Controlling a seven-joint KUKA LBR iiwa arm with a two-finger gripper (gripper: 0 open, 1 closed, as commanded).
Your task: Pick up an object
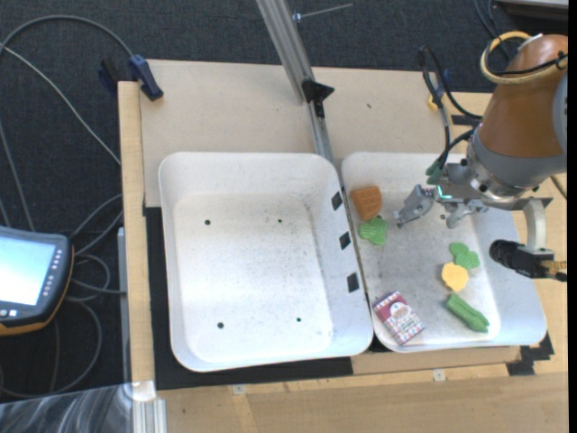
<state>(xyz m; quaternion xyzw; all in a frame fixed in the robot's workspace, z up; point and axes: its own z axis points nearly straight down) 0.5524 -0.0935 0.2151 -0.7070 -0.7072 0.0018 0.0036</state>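
The gripper (416,207) hangs over the upper middle of the right bin (532,318), its grey fingers pointing toward the bin's left side. Whether they are apart or closed cannot be told from this slant, and nothing shows between them. Behind it the wrist carries a small green light, then the orange band (532,66) and the grey arm (518,152) running off to the right.

Just left of the fingertips lies an orange block (366,201), near the bin's left wall. Touching its lower edge is a green lump (373,233). Neither is in contact with the gripper as far as can be seen.

Lower right of the gripper, well apart from it, sit a small green piece (465,255) and a yellow piece (455,278) pressed together. Below them a long green object (467,313) lies at a slant. At the bin's lower left, a red-and-white packet (398,317) rests tilted against the rim.

The left bin (180,174) sits beside the right one, their walls meeting under a slanted metal pole (287,39). Both bins rest on a pale bench (216,106). A tablet (27,273) lies off the bench's left side, among cables.
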